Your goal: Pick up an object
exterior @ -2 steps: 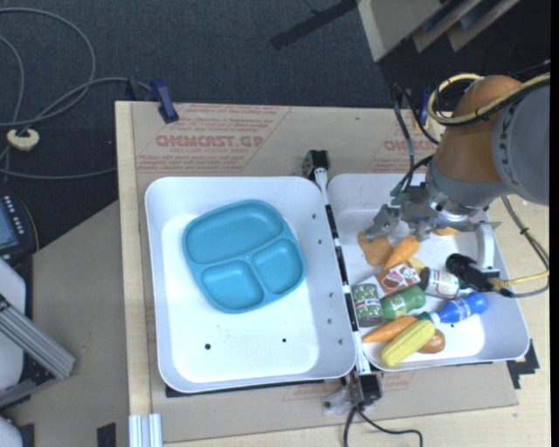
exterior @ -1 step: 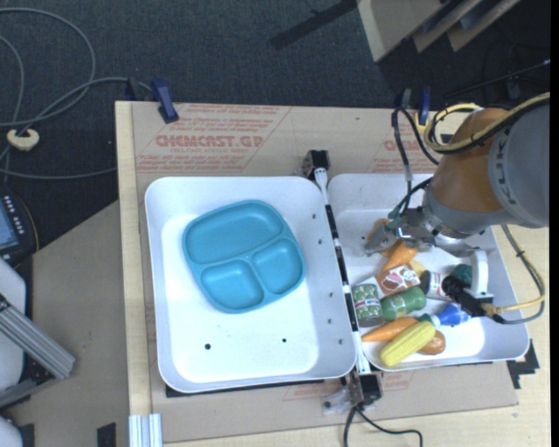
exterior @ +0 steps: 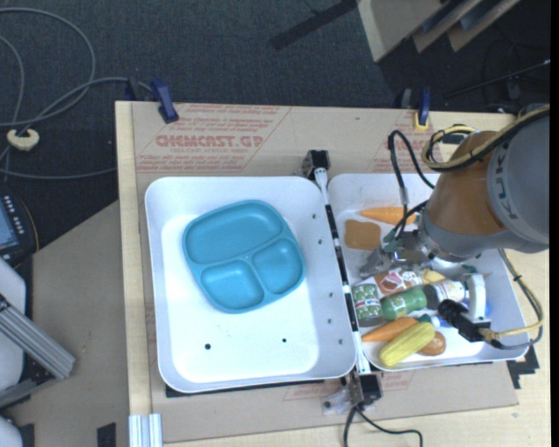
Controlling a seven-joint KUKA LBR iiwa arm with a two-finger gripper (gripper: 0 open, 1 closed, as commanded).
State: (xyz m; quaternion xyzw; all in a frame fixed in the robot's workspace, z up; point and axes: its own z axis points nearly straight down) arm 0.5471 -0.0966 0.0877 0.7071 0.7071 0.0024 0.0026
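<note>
Reaching in from the right of the camera view, the arm [exterior: 489,196] is lowered over the right bin [exterior: 349,188], and its gripper [exterior: 397,257] is seen among the toy food; its state cannot be told. Beneath it are crowded a green bottle [exterior: 403,303], a corn cob [exterior: 406,342], a carrot [exterior: 383,214] and a brown slice [exterior: 362,234] (all touching or just beside one another). In the left bin [exterior: 166,288], 1 blue divided plate [exterior: 244,254] is laid.

Dark blue-grey carpet floor [exterior: 227,52], thin pale cable [exterior: 61,96] looping over it at the left, light wooden bench top [exterior: 253,131] with red printed letters, blue clamps [exterior: 162,100] at its far edge, beige furniture [exterior: 419,22] at the top right
</note>
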